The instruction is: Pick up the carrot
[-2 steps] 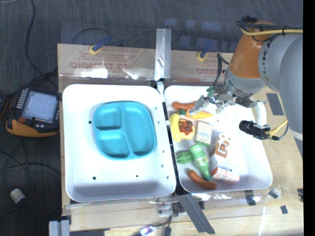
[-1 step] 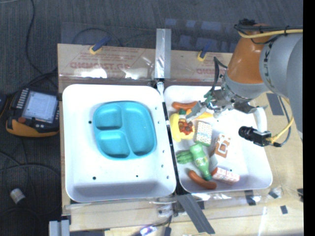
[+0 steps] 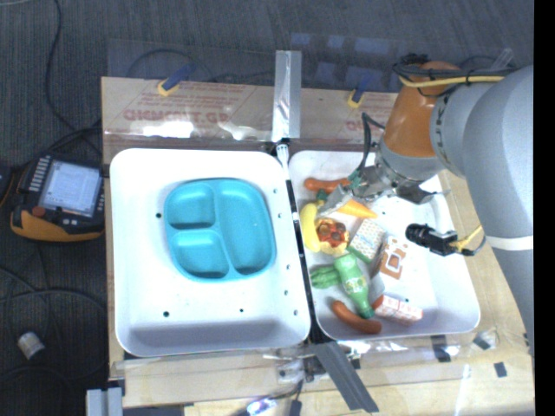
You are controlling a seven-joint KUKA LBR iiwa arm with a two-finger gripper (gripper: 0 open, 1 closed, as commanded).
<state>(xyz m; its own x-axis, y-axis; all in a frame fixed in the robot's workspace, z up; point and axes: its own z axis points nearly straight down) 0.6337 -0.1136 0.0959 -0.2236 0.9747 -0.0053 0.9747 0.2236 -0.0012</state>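
Red sausage-shaped toy sits at the near edge of the right white plastic bin, with a green toy bottle just behind it, both well in front of the gripper. Left of the tool, the other white bin holds a blue divided plate. Thin orange carrot lies just left of the gripper at the far end. Can't tell if the fingers are open or closed, honestly.

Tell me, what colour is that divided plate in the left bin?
The divided plate is light turquoise blue, seen clearly in the overhead camera view, lying in the white left bin.
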